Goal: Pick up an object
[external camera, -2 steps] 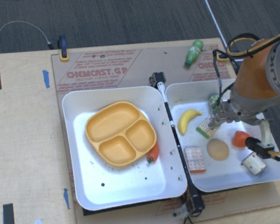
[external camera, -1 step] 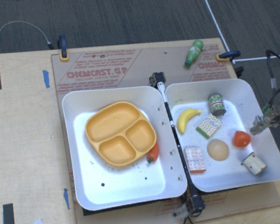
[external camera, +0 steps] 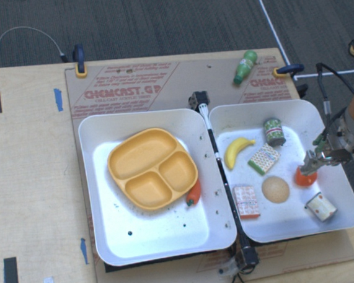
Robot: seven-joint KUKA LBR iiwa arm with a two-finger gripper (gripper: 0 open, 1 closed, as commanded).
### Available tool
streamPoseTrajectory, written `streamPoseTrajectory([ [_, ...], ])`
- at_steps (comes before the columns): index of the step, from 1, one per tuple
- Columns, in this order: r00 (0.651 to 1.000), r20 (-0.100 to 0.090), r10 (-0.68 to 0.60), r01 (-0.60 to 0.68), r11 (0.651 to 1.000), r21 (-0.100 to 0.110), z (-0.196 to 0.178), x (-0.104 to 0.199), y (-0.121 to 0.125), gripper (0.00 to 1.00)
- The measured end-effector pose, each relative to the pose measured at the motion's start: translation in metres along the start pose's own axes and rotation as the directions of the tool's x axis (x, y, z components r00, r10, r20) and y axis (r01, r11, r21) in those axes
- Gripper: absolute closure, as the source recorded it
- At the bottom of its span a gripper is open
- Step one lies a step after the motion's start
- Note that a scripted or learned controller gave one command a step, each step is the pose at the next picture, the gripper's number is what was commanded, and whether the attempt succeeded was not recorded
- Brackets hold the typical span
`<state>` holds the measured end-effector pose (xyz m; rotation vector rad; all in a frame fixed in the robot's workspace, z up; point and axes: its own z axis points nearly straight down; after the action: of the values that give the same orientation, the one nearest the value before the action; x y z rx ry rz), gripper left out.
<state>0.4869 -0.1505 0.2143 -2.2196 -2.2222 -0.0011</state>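
Observation:
My gripper (external camera: 312, 163) reaches in from the right, low over the right side of the right bin (external camera: 325, 123). A small red-orange object (external camera: 305, 177) lies directly under its tip, touching or nearly touching it. Also in this bin are a yellow banana (external camera: 237, 150), a small can (external camera: 274, 132), a green-and-white patterned box (external camera: 264, 158), a red-and-white box (external camera: 246, 201), a round tan bun (external camera: 275, 190) and a small white cup (external camera: 320, 207) on its side.
The left bin (external camera: 105, 238) holds a yellow divided plate (external camera: 153, 168) with a red-orange piece (external camera: 193, 194) at its lower right edge. A green bottle (external camera: 244, 67) lies on the cardboard behind the bins. Clamps sit at the board's back corners.

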Motion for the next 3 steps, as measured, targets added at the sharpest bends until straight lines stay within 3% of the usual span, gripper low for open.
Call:
streamPoseTrajectory([
  [1,1.0,0.001,0.0,0.0,1.0,-0.002,0.03,0.064,0.062,1.0],
  [2,1.0,0.002,0.001,-0.001,1.0,-0.002,0.03,0.063,0.061,0.0],
  [3,1.0,0.003,0.0,0.0,1.0,-0.011,0.107,0.046,0.086,0.0],
])
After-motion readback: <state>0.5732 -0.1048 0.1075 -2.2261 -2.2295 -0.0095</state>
